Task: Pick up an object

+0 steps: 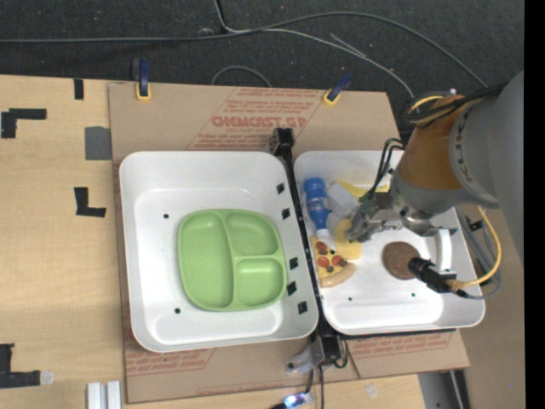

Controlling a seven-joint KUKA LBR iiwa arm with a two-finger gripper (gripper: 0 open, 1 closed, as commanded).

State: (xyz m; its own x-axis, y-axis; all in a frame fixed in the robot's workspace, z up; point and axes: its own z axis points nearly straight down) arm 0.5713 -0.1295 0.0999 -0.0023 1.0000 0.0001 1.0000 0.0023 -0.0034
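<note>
Two bins on tabletop; gripper (pixel 362 226) sits low in right bin (pixel 426 313) over pizza slice (pixel 334 262). Can't tell if it's open/closed. Risk: crowded items, could nudge blue bottle (pixel 316 201) & miss.

Two bins side by side: left bin (pixel 136 228) has a divided plate (pixel 230 258) sitting about mid-floor. Right bin (pixel 383 318) has a bottle (pixel 316 201) along its left wall, pizza slice (pixel 333 264) just in front of it, cookie (pixel 398 259) further right.
</note>
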